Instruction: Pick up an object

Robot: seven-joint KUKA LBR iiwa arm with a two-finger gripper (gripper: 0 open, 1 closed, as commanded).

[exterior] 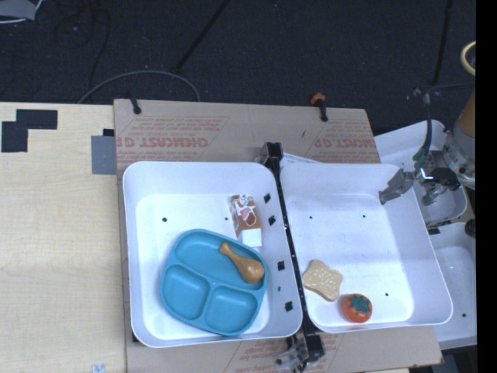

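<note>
Camera view: gripper point(405, 183) hung open and unladen over the right bin point(365, 208); the tomato point(357, 308), near its front wall beside the toast point(322, 279), looked light, stiff, smooth; grasp best across its middle

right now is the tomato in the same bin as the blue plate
No, the tomato sits in the right bin beside the toast, while the blue plate lies in the left bin.
</note>
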